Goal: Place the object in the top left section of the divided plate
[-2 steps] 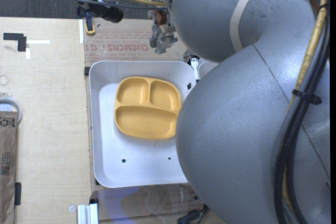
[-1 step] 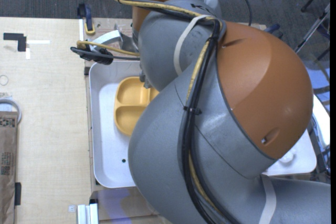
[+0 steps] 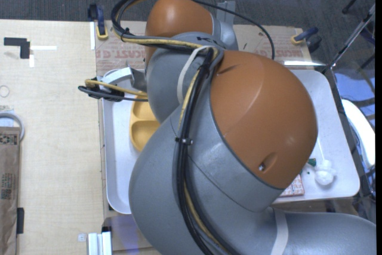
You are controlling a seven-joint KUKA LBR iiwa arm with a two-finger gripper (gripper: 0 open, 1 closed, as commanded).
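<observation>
Red printing along the cardboard strip (image 3: 119, 52) at the far edge of the bench, upside down and only partly legible, perhaps "COST". Small dark print on the brown paper bag (image 3: 8, 188) at the near left, too fine to read.

Yellow divided plate (image 3: 142, 123) in the left bin (image 3: 113, 152), toward its far left part, with two shallow sections and one ridge showing. Rest of it covered by the grey arm (image 3: 197, 188), which reaches over it from the right with orange caps and a black cable bundle. Cannot tell whether the gripper is apart, together or clamped on anything.

Small white lump (image 3: 324, 175) in the right bin (image 3: 334, 128), near its near right corner, well apart from the plate. Round, pale and soft-looking, with a green speck (image 3: 311, 162) just beside it and a red-patterned card (image 3: 292, 188) to its left.
</observation>
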